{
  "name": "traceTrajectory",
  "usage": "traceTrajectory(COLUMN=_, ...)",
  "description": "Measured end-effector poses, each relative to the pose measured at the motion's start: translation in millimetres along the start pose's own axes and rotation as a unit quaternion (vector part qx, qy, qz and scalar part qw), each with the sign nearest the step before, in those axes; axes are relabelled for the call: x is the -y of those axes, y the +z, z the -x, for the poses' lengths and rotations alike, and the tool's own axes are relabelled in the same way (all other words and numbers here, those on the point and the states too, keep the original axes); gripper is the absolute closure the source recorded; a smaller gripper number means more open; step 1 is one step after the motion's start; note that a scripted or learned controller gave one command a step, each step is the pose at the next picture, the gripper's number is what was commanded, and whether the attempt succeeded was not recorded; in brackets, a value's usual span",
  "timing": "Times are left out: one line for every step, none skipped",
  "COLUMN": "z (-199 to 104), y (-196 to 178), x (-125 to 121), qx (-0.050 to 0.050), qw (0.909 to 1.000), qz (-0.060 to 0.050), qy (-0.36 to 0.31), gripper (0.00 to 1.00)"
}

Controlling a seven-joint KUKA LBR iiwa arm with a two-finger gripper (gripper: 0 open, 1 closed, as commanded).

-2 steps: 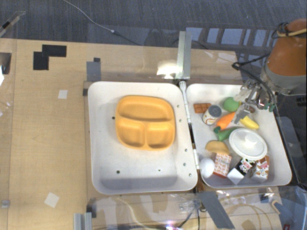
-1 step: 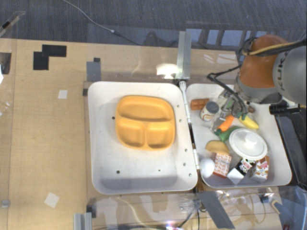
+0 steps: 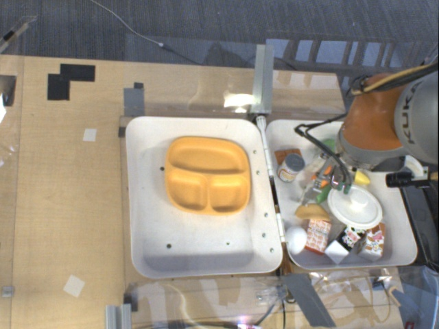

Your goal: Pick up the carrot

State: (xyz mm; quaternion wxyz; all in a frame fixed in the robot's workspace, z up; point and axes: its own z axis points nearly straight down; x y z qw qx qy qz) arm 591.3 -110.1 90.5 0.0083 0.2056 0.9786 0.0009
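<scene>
The carrot [image 3: 319, 182] shows as a small orange piece with a green end, lying among clutter in the middle of the right bin [image 3: 410, 252]. My gripper [image 3: 335, 178] hangs below the orange wrist band, reaching down just right of the carrot and very close to it. The wrist and cables hide part of the carrot, and I cannot tell whether the gripper touches it.
The left bin [image 3: 144, 252] holds a yellow divided tray [image 3: 206, 173]. Around the carrot lie a brown box [image 3: 283, 157], a grey can [image 3: 294, 163], a white bowl [image 3: 354, 208], a tan food piece [image 3: 312, 211], a white egg [image 3: 296, 239], a yellow piece [image 3: 361, 179] and small cartons [image 3: 353, 238].
</scene>
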Motion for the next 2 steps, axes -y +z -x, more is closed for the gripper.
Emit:
traceTrajectory(z=6, y=1, x=-34, qx=0.000, qw=0.9997, qz=0.001, qy=0.022, gripper=0.00)
traceTrajectory(z=10, y=-14, x=-36, qx=0.007, qw=0.9998, qz=0.003, qy=0.020, gripper=1.00)
